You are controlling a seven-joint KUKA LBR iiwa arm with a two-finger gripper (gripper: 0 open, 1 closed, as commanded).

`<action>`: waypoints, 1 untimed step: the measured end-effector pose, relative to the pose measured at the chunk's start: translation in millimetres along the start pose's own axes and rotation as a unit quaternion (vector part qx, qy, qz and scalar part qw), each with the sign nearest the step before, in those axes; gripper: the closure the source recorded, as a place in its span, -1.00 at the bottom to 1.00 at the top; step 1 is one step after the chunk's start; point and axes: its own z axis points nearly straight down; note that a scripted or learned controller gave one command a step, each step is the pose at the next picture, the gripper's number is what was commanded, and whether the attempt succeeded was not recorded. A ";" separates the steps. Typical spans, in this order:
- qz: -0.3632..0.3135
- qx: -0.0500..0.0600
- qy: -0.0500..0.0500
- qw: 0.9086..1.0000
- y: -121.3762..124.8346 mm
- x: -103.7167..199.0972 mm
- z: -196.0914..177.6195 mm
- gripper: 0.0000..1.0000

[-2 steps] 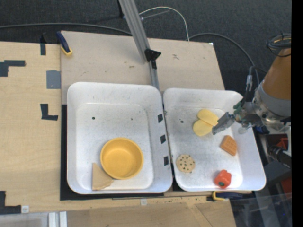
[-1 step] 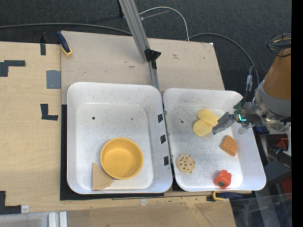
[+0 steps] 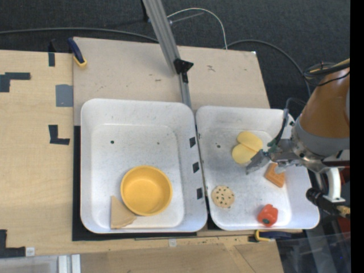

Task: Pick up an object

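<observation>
A pale wooden worktop point(image 3: 34, 169) carries a tan board with two shallow white bins side by side, dark floor and loose cables beyond its far edge. The left bin point(image 3: 94, 112) holds a yellow bowl point(image 3: 146, 190) near its front edge, with a tan wedge point(image 3: 119, 214) tucked against the bowl's front-left side. The right bin point(image 3: 227, 118) holds two yellow pieces point(image 3: 246, 147) touching each other near its middle, a speckled cookie point(image 3: 223, 196) toward the front-left, a red-orange item point(image 3: 268, 214) at the front edge, and an orange block point(image 3: 275, 176) near the right wall. The arm point(image 3: 325, 115) reaches in over the right bin's right edge. Its gripper point(image 3: 263, 159) hangs just beside the yellow pieces and the orange block; I cannot tell how it is set or whether it has hold of anything. A grey pole point(image 3: 165, 30) slants across the worktop's far edge toward the gap between the bins. No readable writing is visible.
</observation>
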 end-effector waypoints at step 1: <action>0.000 0.000 0.000 1.000 -1.4 1.5 64.9 -1.00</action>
